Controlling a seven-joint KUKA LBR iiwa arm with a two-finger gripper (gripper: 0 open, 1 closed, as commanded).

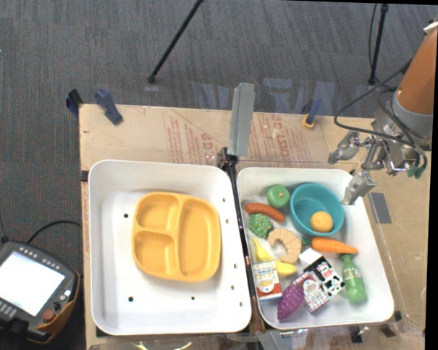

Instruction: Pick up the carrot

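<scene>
The carrot lies in the right bin, just below the teal bowl and above the green bottle, its long axis running left to right and the tip, as far as I can make out, pointing right. Farther back, the gripper hangs over the bin's rear right corner holding nothing, so the reach is not yet begun. Next it must travel forward and down, fingers straddling the carrot's width.

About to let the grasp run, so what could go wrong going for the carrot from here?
Three risks, as I judge them:
1. The orange toy carrot lies right beside the teal plastic bowl, so a finger may strike its rim.
2. The green toy bottle and the black-and-white milk carton sit close below; they could be nudged or caught.
3. The two-finger gripper is above the right white bin's far corner, off the carrot.
</scene>
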